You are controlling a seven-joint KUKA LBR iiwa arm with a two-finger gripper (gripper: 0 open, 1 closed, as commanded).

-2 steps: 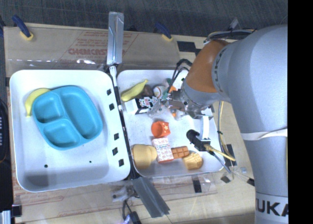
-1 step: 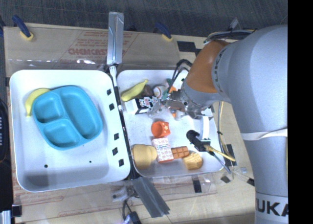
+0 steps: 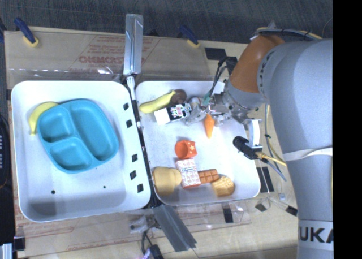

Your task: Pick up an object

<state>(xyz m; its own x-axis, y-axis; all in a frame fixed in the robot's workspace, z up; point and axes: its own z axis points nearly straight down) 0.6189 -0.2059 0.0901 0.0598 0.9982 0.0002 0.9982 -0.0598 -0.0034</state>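
Observation:
My gripper [image 3: 197,111] is low in the right bin [image 3: 237,164], near its back, with the grey arm reaching in from the right. An orange carrot [image 3: 208,126] lies just right of and below it, its top close to the gripper. A small black-and-white toy [image 3: 179,112] and a white block [image 3: 162,116] sit just left of the gripper. A yellow banana [image 3: 156,102] with a brown piece [image 3: 179,95] at its end lies behind them.
In the front of the right bin are a red-orange toy [image 3: 185,149], a small printed box [image 3: 189,173], a bread roll [image 3: 166,179], a waffle [image 3: 208,176] and a bun [image 3: 224,186]. The left bin [image 3: 34,195] holds a blue divided plate [image 3: 79,133] and a yellow banana [image 3: 38,113].

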